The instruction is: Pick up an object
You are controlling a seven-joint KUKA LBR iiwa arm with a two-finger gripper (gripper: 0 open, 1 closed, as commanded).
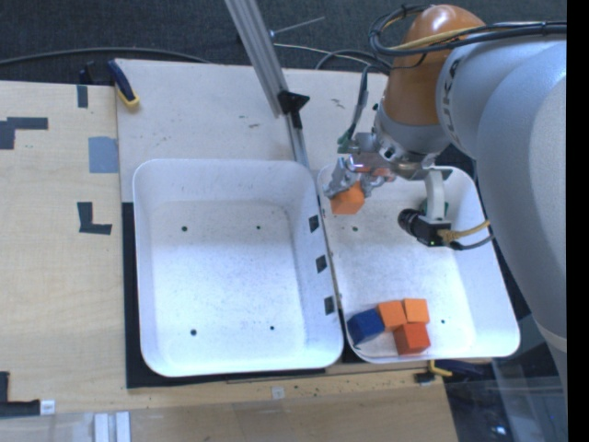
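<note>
Up near the far left corner of the right bin [479, 339], the gripper [352, 180] is closed on a small orange block [347, 201]; the block hangs below the metal fingers [342, 175], which press on its upper part. It sits just beside the divider where the two bins meet, close to that bin's left wall and far rim, so there is little room on those two sides. The grey arm [497, 90] with its orange band [433, 35] covers the right bin's far right part.

At the near edge of the right bin, a blue block [365, 325] lies against the left wall, with two orange blocks [405, 313] touching just to its right and a darker orange-red block [412, 339] in front of them. The middle of this bin's floor is open between that cluster and the gripper.

The left bin [147, 247] has a bare speckled floor. A slanted aluminium rail [262, 53] crosses the bench [55, 265] behind the bins, ending near the divider.
</note>
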